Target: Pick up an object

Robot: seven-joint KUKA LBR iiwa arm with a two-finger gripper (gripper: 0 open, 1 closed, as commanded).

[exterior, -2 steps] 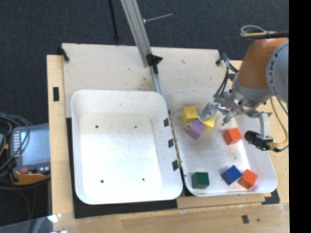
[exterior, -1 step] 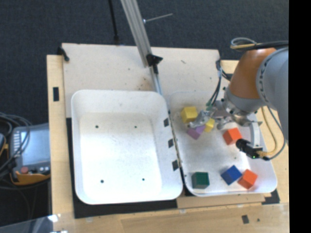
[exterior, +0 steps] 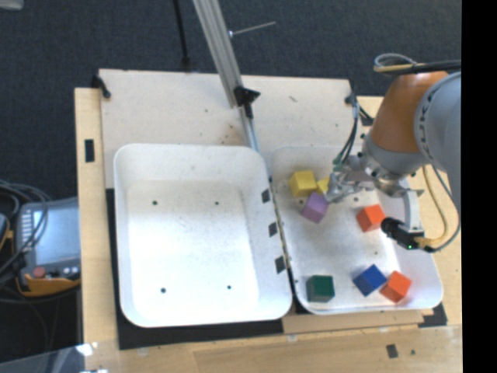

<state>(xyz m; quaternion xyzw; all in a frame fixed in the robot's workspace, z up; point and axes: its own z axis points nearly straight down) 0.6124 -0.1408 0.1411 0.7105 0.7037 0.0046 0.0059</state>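
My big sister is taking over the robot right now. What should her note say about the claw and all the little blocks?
Gripper: down in the right white bin, at the yellow cube and the purple cube; nothing can be seen held.
Other blocks, same bin: orange cube mid-right, green cube at the front, blue cube beside a second orange cube front right.
Left white bin: no blocks.
Done: arm reached in.
Left: grip one block and lift it.

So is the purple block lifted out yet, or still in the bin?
In the bin. The purple block rests on the right bin's floor beside the yellow block, with the gripper right at it.
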